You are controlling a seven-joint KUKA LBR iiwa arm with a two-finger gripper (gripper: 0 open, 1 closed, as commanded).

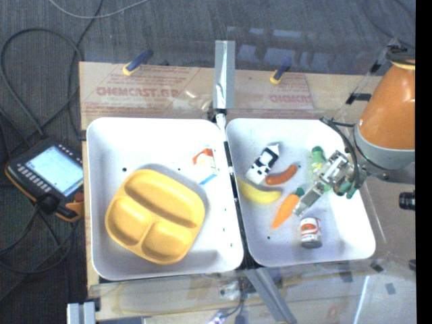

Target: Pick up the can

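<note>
The can [310, 232] is small, red and white with a silver top, and stands upright near the front of the right bin [351, 245]. My gripper [308, 204] hangs low over that bin, reaching in from the right and slanting down to the left. Its tip is just behind the can and right beside the carrot [285, 209]. Nothing shows in its hold.
In the right bin lie a banana [260, 194], a sausage [281, 175], a black-and-white cow toy [263, 162] and a green item [317, 156]. The left bin [101, 147] holds a yellow divided plate [156, 214] and a small orange-and-blue piece [204, 165].
</note>
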